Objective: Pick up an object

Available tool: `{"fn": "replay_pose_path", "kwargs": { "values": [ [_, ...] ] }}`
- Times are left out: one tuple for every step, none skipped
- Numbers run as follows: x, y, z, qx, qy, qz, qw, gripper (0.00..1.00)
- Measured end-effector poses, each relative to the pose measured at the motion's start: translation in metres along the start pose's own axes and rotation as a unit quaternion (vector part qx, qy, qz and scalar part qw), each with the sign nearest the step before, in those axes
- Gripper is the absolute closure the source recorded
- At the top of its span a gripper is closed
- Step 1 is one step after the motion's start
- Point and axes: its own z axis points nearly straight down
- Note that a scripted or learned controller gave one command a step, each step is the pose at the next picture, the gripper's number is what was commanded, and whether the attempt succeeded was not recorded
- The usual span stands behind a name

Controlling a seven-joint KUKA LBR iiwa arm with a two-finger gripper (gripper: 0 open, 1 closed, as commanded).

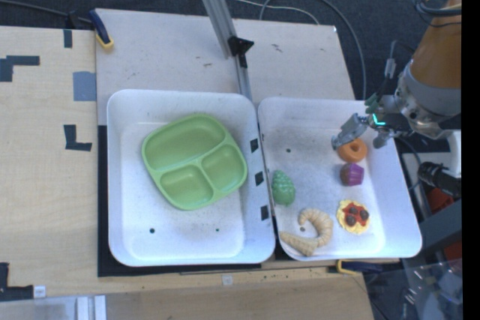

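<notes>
1. The right bin (390,183) served as landmark; the arm (439,64) reached over its upper right corner.
2. The gripper (358,133) hung over that bin's upper right part, right above the orange donut (352,152); whether it was touching the donut could not be told.
3. How far the fingers stood apart could not be told, and nothing showed between them.
4. A purple piece (352,174) lay just below the donut.
5. A yellow tart (354,216) with red topping sat lower, near the bin's lower right corner.
6. A tan croissant (311,230) lay at the bin's bottom edge, left of the tart.
7. A green toy (283,187) rested by the bin's left wall.
8. The left bin (127,161), touching the right bin's left side, held a green divided plate (194,160).
</notes>
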Motion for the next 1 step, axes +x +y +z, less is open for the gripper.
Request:
{"fn": "replay_pose_path", "kwargs": {
  "values": [
    [0.0043, -0.0032, 0.0442, 0.002, 0.000, 0.000, 1.0000, 0.00]
  ]
}}
